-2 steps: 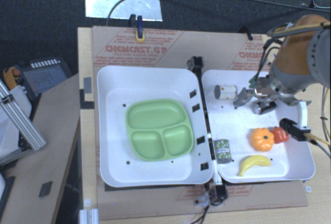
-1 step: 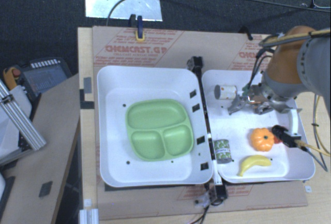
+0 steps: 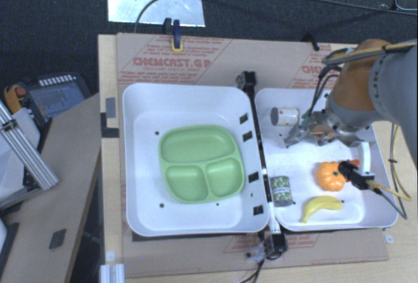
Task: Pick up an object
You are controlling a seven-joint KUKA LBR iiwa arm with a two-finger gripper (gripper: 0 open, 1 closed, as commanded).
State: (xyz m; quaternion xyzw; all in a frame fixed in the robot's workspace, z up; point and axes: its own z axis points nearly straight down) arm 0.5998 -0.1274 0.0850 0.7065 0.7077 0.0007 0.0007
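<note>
Green tray [image 3: 198,172] in left bin [image 3: 140,144], banana [image 3: 320,207] right

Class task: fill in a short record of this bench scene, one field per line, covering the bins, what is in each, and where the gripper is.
left bin: green tray
right bin: white can, pumpkin, banana, green can
gripper: low in right bin, just below white can
arm: enters from the right
held: nothing seen

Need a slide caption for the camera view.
Gripper in right white bin near small silver can; green divided plate lies left.
</note>
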